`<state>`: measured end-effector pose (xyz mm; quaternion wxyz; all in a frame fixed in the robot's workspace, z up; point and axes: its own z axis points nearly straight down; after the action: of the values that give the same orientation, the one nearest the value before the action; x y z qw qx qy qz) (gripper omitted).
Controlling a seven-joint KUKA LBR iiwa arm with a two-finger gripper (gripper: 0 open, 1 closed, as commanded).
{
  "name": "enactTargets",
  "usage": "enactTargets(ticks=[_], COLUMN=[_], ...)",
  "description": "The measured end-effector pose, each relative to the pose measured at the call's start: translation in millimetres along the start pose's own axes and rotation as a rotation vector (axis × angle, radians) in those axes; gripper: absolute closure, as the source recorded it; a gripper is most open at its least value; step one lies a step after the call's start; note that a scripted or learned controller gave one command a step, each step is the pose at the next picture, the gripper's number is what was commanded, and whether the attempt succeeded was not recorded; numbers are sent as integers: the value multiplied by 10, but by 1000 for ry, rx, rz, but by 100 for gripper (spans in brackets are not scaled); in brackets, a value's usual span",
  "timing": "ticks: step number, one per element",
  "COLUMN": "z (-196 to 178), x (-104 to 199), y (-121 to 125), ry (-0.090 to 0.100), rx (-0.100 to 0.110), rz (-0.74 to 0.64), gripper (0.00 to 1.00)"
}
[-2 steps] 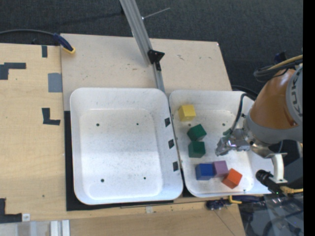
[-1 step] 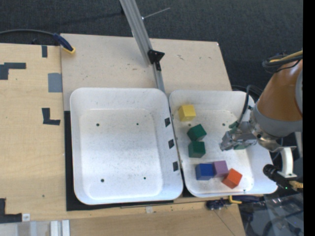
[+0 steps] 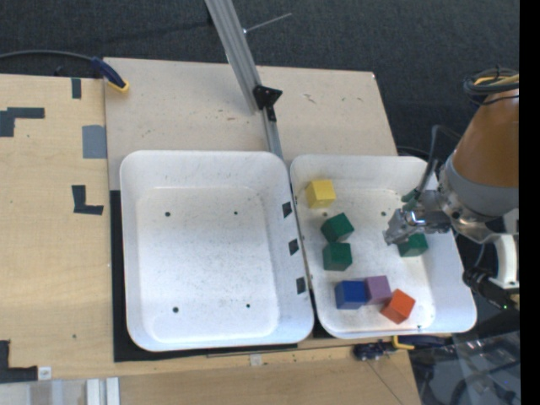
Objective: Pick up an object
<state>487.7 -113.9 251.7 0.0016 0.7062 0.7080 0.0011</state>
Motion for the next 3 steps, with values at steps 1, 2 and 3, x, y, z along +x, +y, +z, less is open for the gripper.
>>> enactTargets(ticks=[1,2,3], z=[-54,-78,84], x=[510,1060,1608], y=[81,124,105], ry=[3,3,1], rx=[4,5,8], rz=[-4,-5,-4], gripper=[100,100,100])
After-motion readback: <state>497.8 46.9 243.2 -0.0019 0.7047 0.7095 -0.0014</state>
